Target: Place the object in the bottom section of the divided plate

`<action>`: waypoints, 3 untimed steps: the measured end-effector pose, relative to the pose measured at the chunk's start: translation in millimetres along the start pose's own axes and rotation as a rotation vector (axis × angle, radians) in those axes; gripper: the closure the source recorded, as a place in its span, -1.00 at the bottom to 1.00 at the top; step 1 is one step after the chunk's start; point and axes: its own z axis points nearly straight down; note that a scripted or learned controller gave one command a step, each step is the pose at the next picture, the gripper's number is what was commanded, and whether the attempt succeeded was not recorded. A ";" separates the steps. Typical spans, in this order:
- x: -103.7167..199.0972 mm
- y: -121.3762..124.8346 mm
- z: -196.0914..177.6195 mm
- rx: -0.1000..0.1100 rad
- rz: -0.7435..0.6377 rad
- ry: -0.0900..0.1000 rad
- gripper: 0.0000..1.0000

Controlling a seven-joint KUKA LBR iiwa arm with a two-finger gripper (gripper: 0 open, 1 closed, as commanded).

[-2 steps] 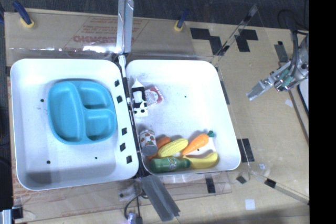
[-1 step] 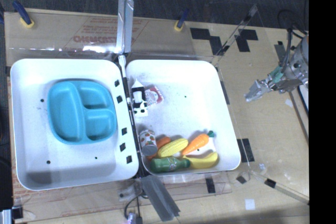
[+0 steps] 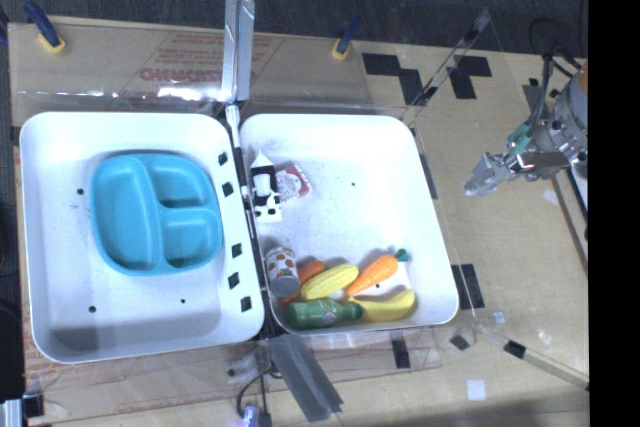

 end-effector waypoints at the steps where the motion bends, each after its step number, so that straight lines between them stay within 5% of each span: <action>1: 0.1 0.2 -1.2 -0.002 -0.008 -0.001 1.00; 3: 1.1 0.7 -0.2 -0.002 -0.143 0.000 1.00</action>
